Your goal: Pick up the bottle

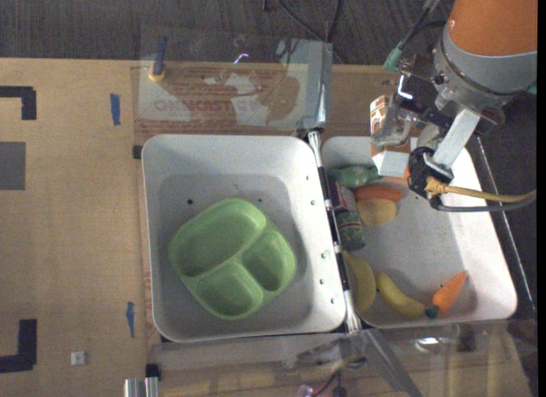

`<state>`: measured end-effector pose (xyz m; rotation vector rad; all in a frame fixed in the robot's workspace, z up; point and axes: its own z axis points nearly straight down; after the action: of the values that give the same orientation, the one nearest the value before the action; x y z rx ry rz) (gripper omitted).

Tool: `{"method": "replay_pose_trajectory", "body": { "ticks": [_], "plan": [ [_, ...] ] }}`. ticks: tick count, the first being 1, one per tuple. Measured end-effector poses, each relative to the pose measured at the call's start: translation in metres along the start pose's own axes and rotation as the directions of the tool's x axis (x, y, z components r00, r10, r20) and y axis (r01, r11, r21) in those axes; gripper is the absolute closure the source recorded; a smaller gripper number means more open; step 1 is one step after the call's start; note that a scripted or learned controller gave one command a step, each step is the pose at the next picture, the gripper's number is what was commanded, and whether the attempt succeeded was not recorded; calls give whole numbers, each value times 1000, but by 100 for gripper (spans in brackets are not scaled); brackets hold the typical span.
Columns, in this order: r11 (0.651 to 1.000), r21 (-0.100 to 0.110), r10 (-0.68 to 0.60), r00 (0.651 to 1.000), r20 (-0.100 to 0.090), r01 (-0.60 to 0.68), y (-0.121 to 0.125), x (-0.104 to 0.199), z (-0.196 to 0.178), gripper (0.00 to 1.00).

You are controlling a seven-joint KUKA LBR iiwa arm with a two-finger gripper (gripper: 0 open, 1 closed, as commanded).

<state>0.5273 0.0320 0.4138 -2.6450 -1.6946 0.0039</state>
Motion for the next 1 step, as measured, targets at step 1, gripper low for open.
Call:
{"method": "replay_pose_trajectory", "body": {
  "ticks": [1],
  "plan": [
    [1000, 3, 6, 1000, 1, -6, -37, 16, -1, 100]
  ]
}}
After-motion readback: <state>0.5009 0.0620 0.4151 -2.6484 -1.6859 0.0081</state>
